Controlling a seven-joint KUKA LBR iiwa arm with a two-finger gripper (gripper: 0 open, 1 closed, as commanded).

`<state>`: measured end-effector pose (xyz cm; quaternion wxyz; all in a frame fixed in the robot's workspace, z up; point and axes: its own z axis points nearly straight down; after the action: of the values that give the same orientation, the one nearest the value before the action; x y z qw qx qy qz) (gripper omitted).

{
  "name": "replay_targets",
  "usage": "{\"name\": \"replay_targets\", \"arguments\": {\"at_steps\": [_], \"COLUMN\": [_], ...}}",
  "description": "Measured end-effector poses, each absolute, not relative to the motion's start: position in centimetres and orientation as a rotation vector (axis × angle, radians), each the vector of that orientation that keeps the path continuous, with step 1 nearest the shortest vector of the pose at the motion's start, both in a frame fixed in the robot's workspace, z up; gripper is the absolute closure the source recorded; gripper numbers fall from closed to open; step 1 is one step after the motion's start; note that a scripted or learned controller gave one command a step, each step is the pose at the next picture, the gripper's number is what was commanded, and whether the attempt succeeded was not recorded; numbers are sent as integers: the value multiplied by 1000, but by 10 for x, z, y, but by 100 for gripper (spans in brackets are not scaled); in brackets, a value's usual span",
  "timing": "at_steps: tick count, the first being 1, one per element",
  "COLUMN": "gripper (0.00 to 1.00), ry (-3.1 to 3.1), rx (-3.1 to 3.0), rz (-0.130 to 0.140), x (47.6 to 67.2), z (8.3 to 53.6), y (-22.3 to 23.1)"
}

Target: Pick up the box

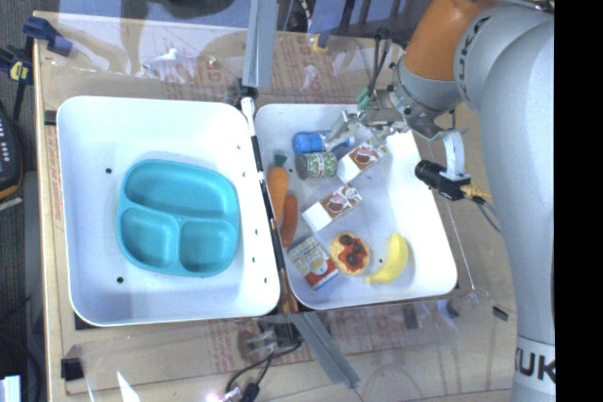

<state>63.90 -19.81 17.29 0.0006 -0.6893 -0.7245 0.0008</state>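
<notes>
**Reaching for a box at the far edge of the right bin**

Hovering over the far edge of the right bin (443, 240), your end effector (363, 129) sits just above a small box (363, 159), apparently lined up for a grab; you cannot tell whether it is apart or together. Count three boxes: that one, another (332, 206) mid-bin, a third (314, 261) near the front edge. One blue bottle (308, 142), one can (317, 165), one carrot (282, 199), one banana (392, 259), one pizza toy (350, 252). One blue tray (179, 217) fills the left bin (80, 132).
</notes>
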Motion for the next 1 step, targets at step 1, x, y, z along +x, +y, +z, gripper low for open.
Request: {"name": "replay_targets", "arguments": {"at_steps": [1], "gripper": [0], "ry": [-2314], "rx": [-2118], "rz": [6], "x": [599], "z": [112], "y": [-189]}}
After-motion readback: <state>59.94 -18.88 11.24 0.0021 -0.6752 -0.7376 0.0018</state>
